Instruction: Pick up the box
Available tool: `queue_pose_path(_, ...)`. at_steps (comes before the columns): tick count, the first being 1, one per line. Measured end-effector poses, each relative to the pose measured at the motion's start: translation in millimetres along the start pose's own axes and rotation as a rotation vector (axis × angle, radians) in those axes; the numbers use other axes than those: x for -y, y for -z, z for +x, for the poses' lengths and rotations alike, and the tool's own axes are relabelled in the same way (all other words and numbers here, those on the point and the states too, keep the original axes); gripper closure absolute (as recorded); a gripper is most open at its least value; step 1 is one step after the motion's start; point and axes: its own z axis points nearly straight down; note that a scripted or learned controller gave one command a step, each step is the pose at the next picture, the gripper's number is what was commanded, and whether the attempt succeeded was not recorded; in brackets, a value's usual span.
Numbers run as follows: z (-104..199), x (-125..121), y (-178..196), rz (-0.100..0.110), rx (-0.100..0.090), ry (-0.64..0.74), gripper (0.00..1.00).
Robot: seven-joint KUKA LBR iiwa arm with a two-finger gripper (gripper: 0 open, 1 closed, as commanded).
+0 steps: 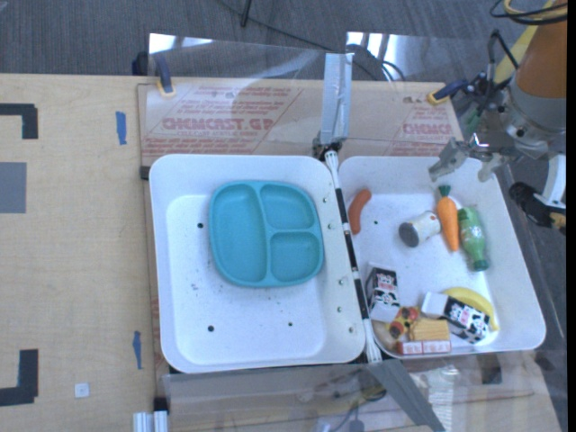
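Two small black-and-white boxes lie in the right bin (526, 286). One box (384, 289) rests near the bin's left wall. The other box (467, 319) sits at the front right, against a banana (474, 299). My gripper (468, 162) hangs over the bin's far right corner, well behind both boxes. Its fingers (445, 162) are spread open with nothing between them. An orange carrot (447, 220) lies just in front of the gripper.
A green bottle (472, 237), a grey-and-white cylinder (419, 229) and a red sausage (358, 209) also lie in the right bin. A yellow block with small toy food (418, 328) sits at its front. The left bin (180, 331) holds a teal divided plate (265, 232).
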Motion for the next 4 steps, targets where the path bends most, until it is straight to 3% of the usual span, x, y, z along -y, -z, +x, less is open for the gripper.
queue_pose_path(1, -57, 19, -118, -0.03, 0.008, 0.082, 0.0)
queue_pose_path(2, -68, 77, -43, -0.004, 0.002, 0.077, 0.0)
queue_pose_path(3, -49, 93, -76, 0.002, -0.002, -0.252, 0.0)
queue_pose_path(4, -60, 84, 42, -0.002, 0.002, -0.506, 0.0)
